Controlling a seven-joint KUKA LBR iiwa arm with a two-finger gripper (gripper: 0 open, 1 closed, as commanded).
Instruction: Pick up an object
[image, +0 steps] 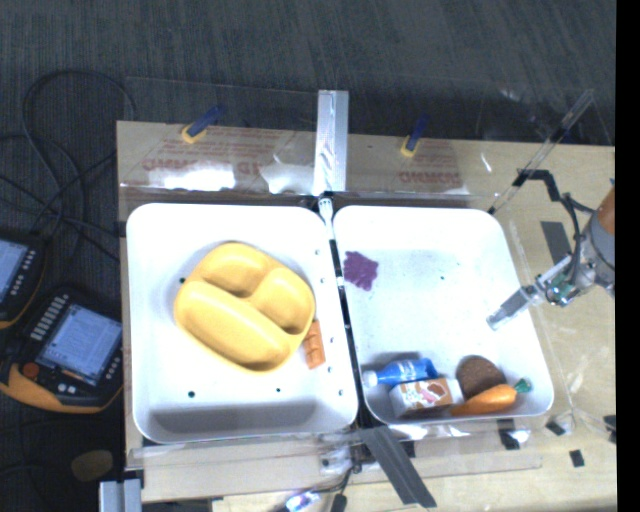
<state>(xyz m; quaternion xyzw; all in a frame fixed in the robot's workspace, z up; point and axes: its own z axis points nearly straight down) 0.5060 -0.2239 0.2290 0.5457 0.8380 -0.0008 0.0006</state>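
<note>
My gripper (512, 306) hangs over the right rim of the right bin (430, 225), reaching in from the right and angled down to the left. It holds nothing that I can see. In that bin's front right corner lie a small bottle (412, 384) with a blue cap, a brown round object (480, 375) and an orange carrot (485, 400), all below the gripper and apart from it. A purple lump (360, 268) sits near the bin's back left. The left bin (160, 400) holds a large yellow object (245, 304) with a small orange piece (314, 345) at its right side.
A metal divider post (331, 140) stands behind the seam between the bins. Clear plastic sheeting with clips (200, 124) lies along the back of the bench. Cables and a handheld pendant (70, 345) rest on the floor at the left.
</note>
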